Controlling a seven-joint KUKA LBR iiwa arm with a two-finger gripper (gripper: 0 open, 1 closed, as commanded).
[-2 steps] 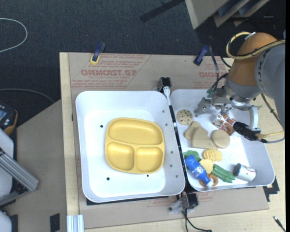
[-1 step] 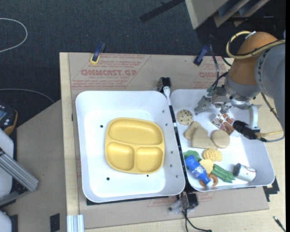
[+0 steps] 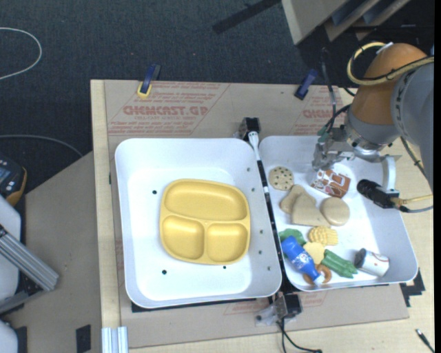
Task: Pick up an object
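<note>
Gripper point(image 3: 331, 157) hangs at twelve o'clock of the right bin point(image 3: 403, 238), just above a brown-and-white block point(image 3: 331, 183); whether it is spread or pinching, cannot tell. Block lies at one o'clock from the cookie point(image 3: 280, 177), likely targeted because it sits exposed.

We look down on a pale wooden bench point(image 3: 103, 207) whose top is covered by a brown sheet of board point(image 3: 207, 110) printed with faded red lettering. Two clamps grip its far edge: a blue and yellow one point(image 3: 147, 81) at the left and a blue one point(image 3: 306, 84) toward the right. Beyond the bench lies a dark grey carpeted floor point(image 3: 138, 34), where a thin white cable point(image 3: 31, 41) loops at the far left. A beige piece of furniture point(image 3: 331, 17) stands at the far right. A silver aluminium rail point(image 3: 27, 260) sits at the near left. Black cables point(image 3: 296, 338) trail off the near edge. The light is even and soft.
</note>
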